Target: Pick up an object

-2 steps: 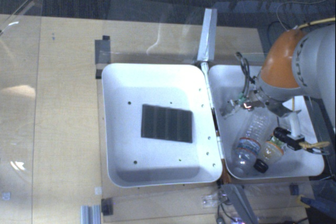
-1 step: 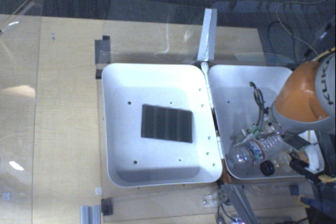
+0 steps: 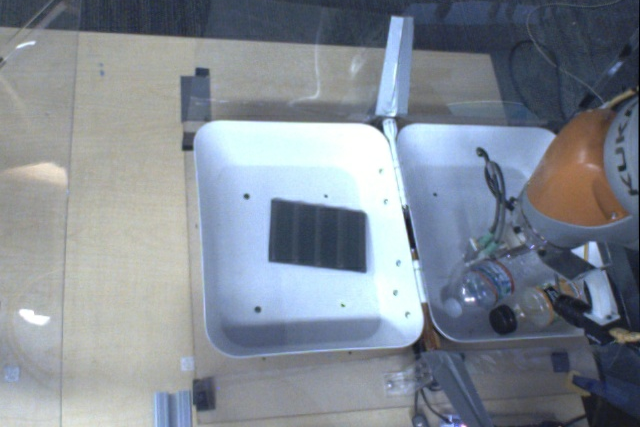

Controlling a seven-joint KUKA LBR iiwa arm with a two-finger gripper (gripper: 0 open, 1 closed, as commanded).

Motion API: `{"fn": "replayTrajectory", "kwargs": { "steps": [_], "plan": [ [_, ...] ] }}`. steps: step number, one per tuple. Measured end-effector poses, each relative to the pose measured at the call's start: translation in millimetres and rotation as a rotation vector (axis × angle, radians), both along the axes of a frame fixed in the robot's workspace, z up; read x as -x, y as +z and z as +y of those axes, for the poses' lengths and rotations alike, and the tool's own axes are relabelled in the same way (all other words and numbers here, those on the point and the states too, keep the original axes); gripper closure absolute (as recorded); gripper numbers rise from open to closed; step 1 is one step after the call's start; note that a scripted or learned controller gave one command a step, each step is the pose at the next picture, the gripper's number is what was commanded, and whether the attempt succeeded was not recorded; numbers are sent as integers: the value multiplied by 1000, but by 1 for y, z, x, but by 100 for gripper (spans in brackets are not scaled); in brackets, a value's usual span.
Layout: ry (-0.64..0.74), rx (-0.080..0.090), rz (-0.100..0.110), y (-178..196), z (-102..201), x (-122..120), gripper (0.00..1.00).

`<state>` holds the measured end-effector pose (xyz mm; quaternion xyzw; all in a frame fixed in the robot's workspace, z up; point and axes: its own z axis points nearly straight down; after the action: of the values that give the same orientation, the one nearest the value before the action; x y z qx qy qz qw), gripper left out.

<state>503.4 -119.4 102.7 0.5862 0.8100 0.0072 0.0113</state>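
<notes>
Clear plastic bottle (image 3: 482, 287) lying on side in right white bin (image 3: 440, 175), just left of gripper (image 3: 520, 250); black cap (image 3: 502, 319) lying below it. Gripper reaching low into bin. Dark ribbed rectangular pad (image 3: 318, 236) sitting in left white bin (image 3: 230, 175), well left of gripper.

Brightness: even, fairly bright overhead light; the light wooden table (image 3: 110, 245) reads pale and washed.
Glare: soft white patches on the table's far-left edge, well away from the end effector (image 3: 500, 260); faint streaks on the clear plastic sheet (image 3: 300, 45) beyond the bins.
Shadows: soft grey shading along the inner near wall of the shallow white left bin (image 3: 230, 215); the arm dims the floor of the white right bin (image 3: 440, 165) beneath it.
Sharpness: mildly soft throughout; the clear plastic bottle (image 3: 480, 287) beside the end effector is blurred, detail there hard to resolve.
Colour: the orange band (image 3: 575, 180) is saturated, slightly bloomed.
</notes>
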Motion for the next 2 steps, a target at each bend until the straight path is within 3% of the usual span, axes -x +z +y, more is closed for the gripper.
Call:
{"fn": "replayTrajectory", "kwargs": {
  "steps": [1, 2],
  "plan": [
    [1, 0, 0, 0, 0, 0, 0],
    [54, 0, 11, -13, 31, -39, 0]
  ]
}}
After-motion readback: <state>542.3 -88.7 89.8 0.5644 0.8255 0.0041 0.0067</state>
